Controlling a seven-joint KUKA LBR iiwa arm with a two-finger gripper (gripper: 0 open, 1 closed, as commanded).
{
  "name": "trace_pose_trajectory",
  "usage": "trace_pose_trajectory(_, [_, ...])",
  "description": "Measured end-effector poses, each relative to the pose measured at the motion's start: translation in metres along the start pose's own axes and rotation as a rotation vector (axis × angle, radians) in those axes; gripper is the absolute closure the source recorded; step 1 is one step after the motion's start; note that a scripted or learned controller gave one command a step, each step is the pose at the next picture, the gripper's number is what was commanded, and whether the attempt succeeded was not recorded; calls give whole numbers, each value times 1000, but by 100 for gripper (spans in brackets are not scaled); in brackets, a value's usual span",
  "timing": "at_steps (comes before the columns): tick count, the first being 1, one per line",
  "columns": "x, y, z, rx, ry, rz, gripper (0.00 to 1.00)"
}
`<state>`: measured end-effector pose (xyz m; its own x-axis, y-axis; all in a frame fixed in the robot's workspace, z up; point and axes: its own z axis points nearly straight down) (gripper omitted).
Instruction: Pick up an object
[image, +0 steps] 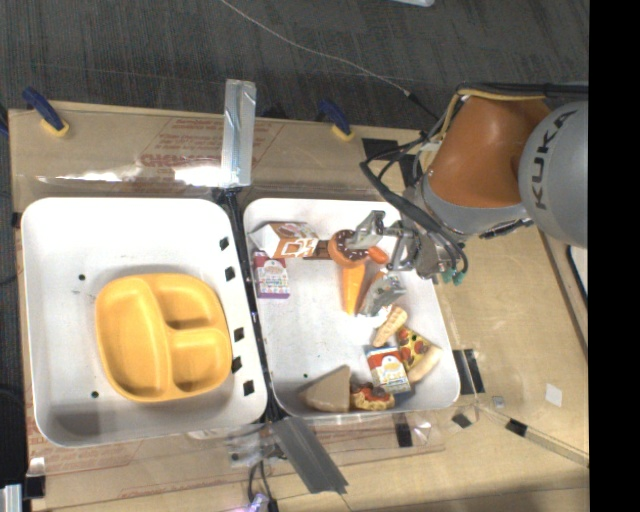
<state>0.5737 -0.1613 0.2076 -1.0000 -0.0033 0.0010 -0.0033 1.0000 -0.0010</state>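
While scanning from the left, finding a white left bin (40, 300) carrying a yellow tray (160, 333), well apart from the hand and not looking like the target. Crossing into the right bin (310, 330): meeting a small purple carton (272, 276) by the left wall, then a brown packet (291, 245) near the top, then a toy donut (345, 243) just beside it.

Arriving next at the likeliest thing to pick, an orange toy carrot (354, 284), lying on the bin floor in the upper middle, thick end up by the donut and tip pointing down the view. Judging it light, stiff and smooth-skinned, probably hollow plastic, so not fragile but prone to sliding or squirting out along its taper. Recommending a hold across the thick upper half, pinching the short way, not near the tip.

Seeing the hand (372, 265) hanging right over the carrot's right edge, standing wide, one finger up by the donut and the other down past the carrot's middle; not yet gripping anything, as far as can be told. Needing, by this reading, a small shift left before closing, and taking care not to catch the donut as well.

Passing further right and lower: noting a bun (390, 325), a pizza slice (421, 352), a second carton (390, 371) and a brown wedge (326, 391), clustered at the bottom, near but clear of the hand.
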Motion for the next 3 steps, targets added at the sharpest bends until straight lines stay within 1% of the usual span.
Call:
trace_pose_trajectory(1, [-37, -2, 93, 1, -7, -38, 0])
trace_pose_trajectory(2, [-36, -6, 109, -1, -11, 62, 0])
trace_pose_trajectory(3, [-40, -5, 94, 3, -27, 56, 100])
